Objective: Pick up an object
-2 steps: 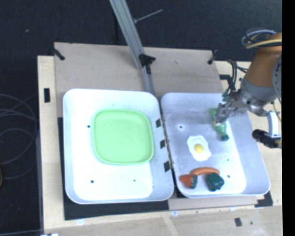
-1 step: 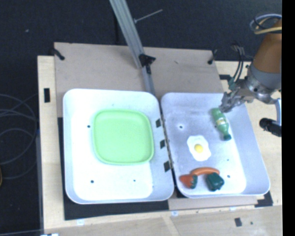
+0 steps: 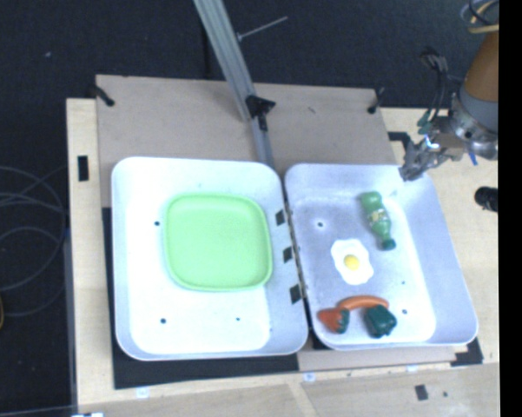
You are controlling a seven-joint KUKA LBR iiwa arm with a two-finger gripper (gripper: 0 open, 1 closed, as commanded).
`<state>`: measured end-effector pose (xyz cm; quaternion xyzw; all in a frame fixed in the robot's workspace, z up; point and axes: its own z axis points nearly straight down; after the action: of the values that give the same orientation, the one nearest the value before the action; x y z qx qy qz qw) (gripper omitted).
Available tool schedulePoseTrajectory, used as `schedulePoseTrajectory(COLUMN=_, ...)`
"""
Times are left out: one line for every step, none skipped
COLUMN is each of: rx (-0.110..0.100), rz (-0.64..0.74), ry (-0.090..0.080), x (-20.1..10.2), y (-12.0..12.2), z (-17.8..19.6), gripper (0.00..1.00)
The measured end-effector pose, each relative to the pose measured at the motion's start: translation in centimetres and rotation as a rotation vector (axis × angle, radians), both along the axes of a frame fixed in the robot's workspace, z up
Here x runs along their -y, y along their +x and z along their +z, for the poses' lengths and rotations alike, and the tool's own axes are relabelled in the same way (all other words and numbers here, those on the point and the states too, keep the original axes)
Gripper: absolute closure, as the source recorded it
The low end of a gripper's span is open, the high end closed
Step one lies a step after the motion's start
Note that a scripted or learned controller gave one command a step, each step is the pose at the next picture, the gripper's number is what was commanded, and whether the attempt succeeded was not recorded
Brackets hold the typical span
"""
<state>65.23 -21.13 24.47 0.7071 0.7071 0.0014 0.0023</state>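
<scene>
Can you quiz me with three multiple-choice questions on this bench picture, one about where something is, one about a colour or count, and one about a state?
1. Where does the green plate lie?
A. In the left bin
B. In the right bin
C. On the bench outside both bins

2. How many things lie in the right bin?
A. Two
B. Five
C. Seven

3. Where is the gripper relative to the green bottle?
A. Closed around it
B. Pressing down on it
C. Apart from it, near the right bin's far right corner

Answers:
1. A, the plate sits in the middle of the left bin.
2. B, the bottle, a fried egg, a sausage, a red piece and a dark green piece.
3. C, bare bin floor shows between the gripper and the bottle.
</scene>
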Motion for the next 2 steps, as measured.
schedulePoseTrajectory(rx=-0.002, rz=0.000, ry=0.001, x=0.1, y=0.0, z=3.4, gripper=1.00)
schedulePoseTrajectory(rx=-0.005, rz=0.003, ry=0.002, x=-5.1, y=-0.6, z=1.8, gripper=1.00)
